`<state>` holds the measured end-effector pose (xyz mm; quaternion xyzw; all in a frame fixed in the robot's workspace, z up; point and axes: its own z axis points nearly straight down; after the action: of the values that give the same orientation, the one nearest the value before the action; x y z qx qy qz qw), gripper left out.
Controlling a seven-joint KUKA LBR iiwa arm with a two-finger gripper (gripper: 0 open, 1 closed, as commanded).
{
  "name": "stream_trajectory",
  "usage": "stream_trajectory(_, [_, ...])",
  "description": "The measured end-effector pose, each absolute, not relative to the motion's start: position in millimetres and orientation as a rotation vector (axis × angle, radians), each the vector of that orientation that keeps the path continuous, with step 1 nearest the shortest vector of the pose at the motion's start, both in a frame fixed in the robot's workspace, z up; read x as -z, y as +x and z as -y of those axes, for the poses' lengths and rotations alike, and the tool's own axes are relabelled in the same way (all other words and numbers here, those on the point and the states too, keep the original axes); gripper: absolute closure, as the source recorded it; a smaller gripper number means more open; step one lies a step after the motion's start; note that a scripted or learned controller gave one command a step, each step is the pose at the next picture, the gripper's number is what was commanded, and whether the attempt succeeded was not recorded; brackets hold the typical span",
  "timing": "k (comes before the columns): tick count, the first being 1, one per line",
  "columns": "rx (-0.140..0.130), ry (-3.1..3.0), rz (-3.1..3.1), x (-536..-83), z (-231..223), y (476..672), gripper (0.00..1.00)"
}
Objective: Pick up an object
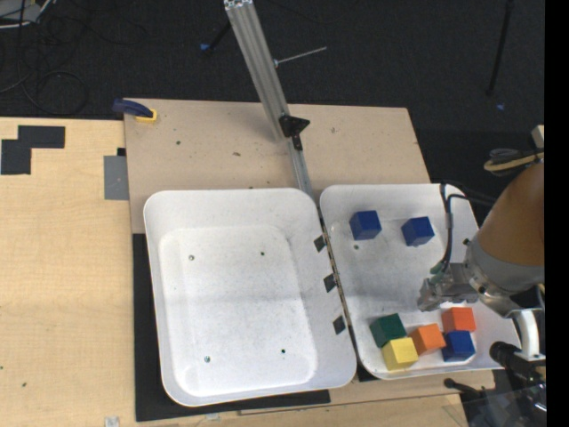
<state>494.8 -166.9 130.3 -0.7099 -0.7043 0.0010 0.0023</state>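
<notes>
The right bin [391,198] holds several small blocks. Two blue cubes [364,224] [417,230] sit near its back. At the front lie a green block [387,329], a yellow block [400,352], an orange block [428,336], a red-orange block [460,318] and a blue block [459,344]. My gripper [436,294] hangs low over the bin's right side, just left of the red-orange block and above the orange one. The wrist hides its fingertips, and I see no block between them.
The left bin [178,212] lies beside the right one, with black clips along their shared edge. A slanted aluminium bar [262,69] rises behind the bins. The grey arm with its orange band [520,225] covers the right bin's right rim.
</notes>
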Motion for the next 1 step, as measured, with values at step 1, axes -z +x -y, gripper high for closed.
stream_trajectory(1, [0.003, -2.221, 2.226, -192.2, 168.3, 491.2, 1.00])
